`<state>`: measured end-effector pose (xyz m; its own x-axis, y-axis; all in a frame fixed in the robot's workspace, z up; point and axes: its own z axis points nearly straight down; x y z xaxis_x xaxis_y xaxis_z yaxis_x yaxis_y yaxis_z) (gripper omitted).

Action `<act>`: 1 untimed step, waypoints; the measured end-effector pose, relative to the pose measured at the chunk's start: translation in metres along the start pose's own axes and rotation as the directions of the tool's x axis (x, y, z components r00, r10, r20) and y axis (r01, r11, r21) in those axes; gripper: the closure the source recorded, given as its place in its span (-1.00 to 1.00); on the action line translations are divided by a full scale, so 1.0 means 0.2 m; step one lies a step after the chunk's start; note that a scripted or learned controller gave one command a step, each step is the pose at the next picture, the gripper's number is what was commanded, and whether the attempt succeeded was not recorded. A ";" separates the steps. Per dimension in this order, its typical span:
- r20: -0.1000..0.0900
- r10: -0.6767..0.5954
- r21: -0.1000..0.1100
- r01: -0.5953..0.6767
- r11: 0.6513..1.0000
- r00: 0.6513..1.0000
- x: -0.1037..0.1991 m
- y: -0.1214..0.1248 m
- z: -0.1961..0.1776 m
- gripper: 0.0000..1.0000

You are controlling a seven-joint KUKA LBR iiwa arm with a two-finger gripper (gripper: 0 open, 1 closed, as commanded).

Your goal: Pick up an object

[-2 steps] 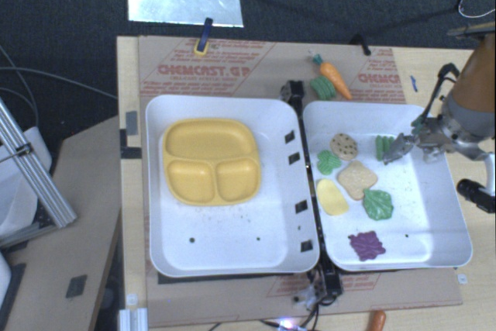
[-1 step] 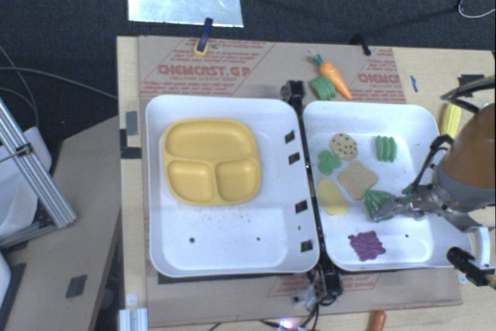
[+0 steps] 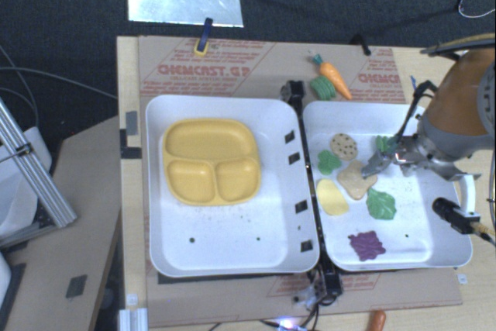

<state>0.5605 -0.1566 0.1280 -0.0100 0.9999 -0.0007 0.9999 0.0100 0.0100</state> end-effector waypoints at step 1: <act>0.000 -0.001 0.002 0.001 1.000 1.000 0.36 0.23 0.21 -1.00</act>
<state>0.6058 -0.0848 0.0855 -0.0114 0.9999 -0.0010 0.9999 0.0114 0.0078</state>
